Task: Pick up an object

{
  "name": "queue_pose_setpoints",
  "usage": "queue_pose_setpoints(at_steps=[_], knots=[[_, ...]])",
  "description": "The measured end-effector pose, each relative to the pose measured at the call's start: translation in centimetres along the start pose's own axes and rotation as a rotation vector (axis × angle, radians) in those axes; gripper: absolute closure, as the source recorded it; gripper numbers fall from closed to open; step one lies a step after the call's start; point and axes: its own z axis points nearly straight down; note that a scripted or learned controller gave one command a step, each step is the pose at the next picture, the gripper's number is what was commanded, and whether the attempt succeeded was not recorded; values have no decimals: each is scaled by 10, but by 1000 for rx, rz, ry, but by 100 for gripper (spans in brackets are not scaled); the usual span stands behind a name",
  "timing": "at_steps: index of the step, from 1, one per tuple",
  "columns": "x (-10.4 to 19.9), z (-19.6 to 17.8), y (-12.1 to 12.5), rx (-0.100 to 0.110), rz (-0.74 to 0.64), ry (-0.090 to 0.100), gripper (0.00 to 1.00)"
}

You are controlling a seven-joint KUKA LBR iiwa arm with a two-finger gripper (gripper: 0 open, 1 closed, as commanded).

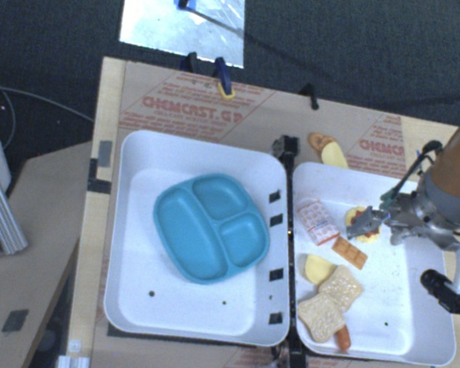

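My gripper [370,219] hangs low over the upper middle of the right bin [422,335], reaching in from the right. Directly under its tip lies a small yellow and red food piece [356,228], partly hidden by it. An orange waffle-like cracker [350,252] lies just below that. A pink and white packet [317,221] sits to the gripper's left. Lower in the bin are a yellow piece [317,269], two bread slices [341,286] [321,316] and a small sausage [343,337].
The left bin [130,293] bears a blue divided plate [210,228]. A black divider [287,249] runs between the bins. A yellow and orange toy food piece [329,150] lies on the cardboard behind the right bin. A black part of the arm [447,291] juts over the bin's right side.
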Motion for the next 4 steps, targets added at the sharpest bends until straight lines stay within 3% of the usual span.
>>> queue_pose_setpoints(at_steps=[1,2,3,4], knots=[[-14,99,17,-6,1,-1,0],[-13,83,18,-12,0,-2,100],[50,94,-34,-10,-5,0,100],[162,24,-38,-7,-2,5,100]])
